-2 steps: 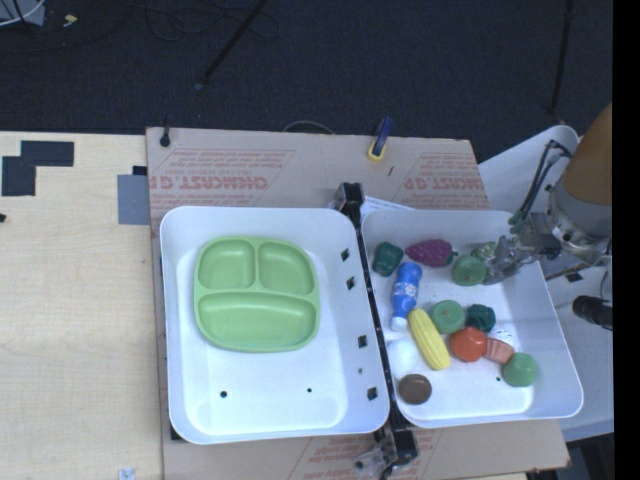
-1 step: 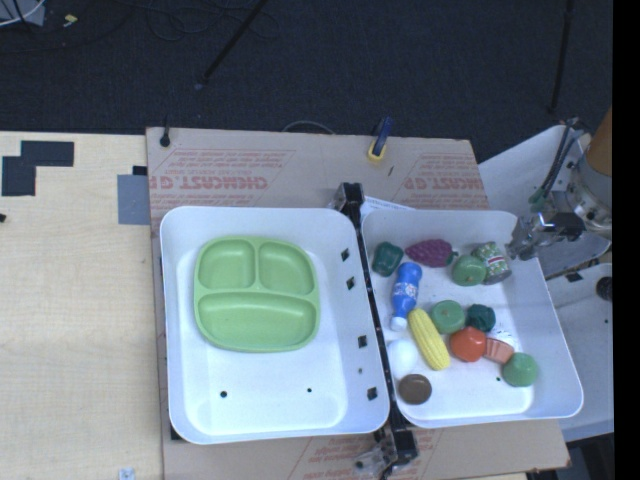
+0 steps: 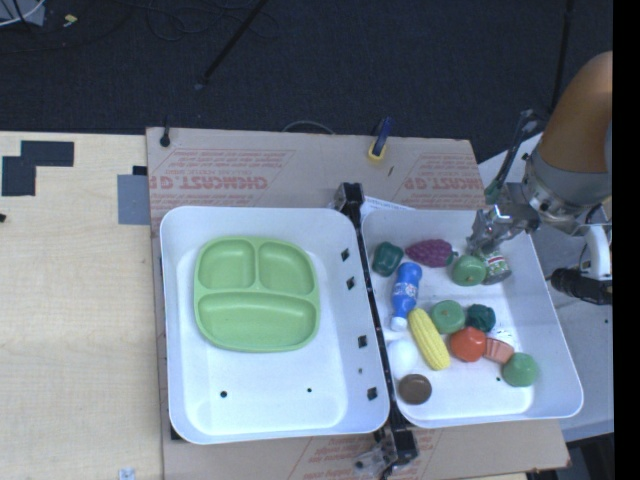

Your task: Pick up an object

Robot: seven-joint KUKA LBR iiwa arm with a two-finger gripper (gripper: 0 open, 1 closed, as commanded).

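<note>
Claw (image 3: 487, 240) sits low over the right bin (image 3: 560, 368), at its far edge, angled down toward a green ball-like toy (image 3: 467, 269) just beside it. Finger state can't be told; no grasp visible. The toy rests on the bin floor, next to a purple piece (image 3: 432, 252).

Divided plate (image 3: 257, 293) in left bin (image 3: 180, 368); toys (image 3: 430, 338) right.
</note>
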